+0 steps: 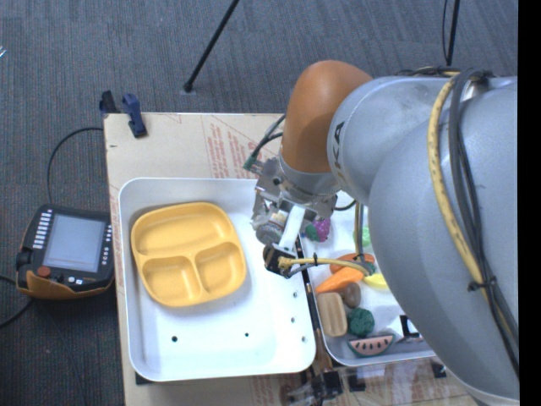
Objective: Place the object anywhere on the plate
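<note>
A yellow plate (188, 252) with three compartments lies in the left white bin (211, 345), toward its left side. My gripper (272, 221) hangs under the orange-banded wrist over the seam between the two bins, just right of the plate's right rim. The wrist hides whatever is beneath it, and I see nothing held. Toy foods lie in the right bin (338, 355): purple grapes (320, 227), an orange carrot (336, 282), a brown potato (351, 295), a tan bread piece (332, 314), a green lump (362, 321) and a watermelon slice (370, 343).
The grey arm covers most of the right bin and the right side of the view. A teach pendant (68, 252) lies on the floor left of the bench. A blue clamp (133, 115) grips the bench's back left corner.
</note>
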`<state>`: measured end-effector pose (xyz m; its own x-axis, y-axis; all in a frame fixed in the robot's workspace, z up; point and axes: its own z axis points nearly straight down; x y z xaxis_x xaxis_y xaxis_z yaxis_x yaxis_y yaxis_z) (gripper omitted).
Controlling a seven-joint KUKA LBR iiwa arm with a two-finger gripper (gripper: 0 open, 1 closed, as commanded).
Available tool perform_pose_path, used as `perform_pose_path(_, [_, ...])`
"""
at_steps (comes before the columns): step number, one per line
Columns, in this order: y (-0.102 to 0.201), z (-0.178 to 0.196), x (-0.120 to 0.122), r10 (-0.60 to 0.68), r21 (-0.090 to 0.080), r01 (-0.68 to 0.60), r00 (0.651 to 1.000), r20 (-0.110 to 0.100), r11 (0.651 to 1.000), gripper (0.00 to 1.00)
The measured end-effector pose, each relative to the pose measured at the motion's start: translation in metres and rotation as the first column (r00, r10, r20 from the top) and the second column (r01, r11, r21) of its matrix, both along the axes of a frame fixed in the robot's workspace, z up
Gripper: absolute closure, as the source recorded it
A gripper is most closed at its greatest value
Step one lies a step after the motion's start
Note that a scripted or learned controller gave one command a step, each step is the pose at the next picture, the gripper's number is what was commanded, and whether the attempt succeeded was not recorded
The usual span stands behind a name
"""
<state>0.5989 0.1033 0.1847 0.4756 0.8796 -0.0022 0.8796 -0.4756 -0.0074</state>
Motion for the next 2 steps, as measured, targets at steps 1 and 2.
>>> perform_pose_path(1, [0.0632,0.0656,-0.0499,-0.215,0.001,0.215,0.977,0.003,0.977,1.0])
perform_pose_path(2, [0.0621,0.064,-0.0504,-0.214,-0.003,0.214,0.977,0.0,0.977,0.0])
